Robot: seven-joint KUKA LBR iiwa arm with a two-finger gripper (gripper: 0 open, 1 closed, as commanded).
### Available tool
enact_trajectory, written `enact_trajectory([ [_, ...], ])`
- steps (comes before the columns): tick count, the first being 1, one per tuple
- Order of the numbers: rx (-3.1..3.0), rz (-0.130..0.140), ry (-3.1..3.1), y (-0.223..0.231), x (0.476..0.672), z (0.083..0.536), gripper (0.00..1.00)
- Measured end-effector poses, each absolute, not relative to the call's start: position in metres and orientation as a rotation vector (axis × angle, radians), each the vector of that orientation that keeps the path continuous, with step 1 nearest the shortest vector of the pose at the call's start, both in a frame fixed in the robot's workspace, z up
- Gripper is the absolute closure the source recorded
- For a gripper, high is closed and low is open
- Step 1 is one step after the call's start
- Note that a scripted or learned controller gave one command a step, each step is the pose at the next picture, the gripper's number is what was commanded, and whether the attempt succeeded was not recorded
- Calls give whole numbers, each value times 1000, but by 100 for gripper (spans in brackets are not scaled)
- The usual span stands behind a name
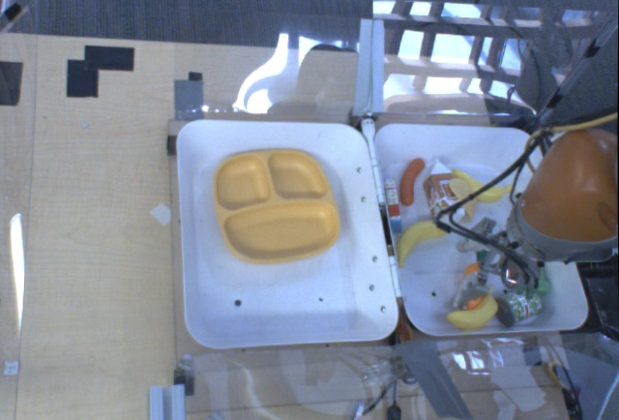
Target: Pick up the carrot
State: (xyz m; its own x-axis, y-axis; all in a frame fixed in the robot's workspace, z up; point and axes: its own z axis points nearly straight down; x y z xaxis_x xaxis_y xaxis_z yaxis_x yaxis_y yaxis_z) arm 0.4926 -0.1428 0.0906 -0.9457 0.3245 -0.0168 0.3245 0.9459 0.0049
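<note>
A small orange piece that looks like the carrot (471, 267) lies in the right bin (418, 310), mostly hidden under the gripper. The gripper (486, 265) hangs from the grey arm with its orange band (578, 188) and sits low over the bin's lower middle, right at that orange piece. Cables and the gripper body cover the spot where they meet, so I cannot see whether anything is held.
The right bin also holds a red sausage (413, 178), a brown-and-white packet (446, 192), a banana (420, 239), a yellow fruit (472, 315) and a green can (523, 306), all crowded around the gripper. In the left bin (208, 312) lies a yellow divided plate (277, 205).
</note>
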Motion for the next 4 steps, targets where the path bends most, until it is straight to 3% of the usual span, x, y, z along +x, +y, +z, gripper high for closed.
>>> enact_trajectory([
  [1, 676, 3, 3061, -110, 521, 103, 0],
  [2, 297, -1, 3104, -141, 494, 92, 0],
  [3, 301, 0, 3100, -141, 496, 103, 100],
  [4, 466, 0, 3096, -132, 490, 219, 100],
])
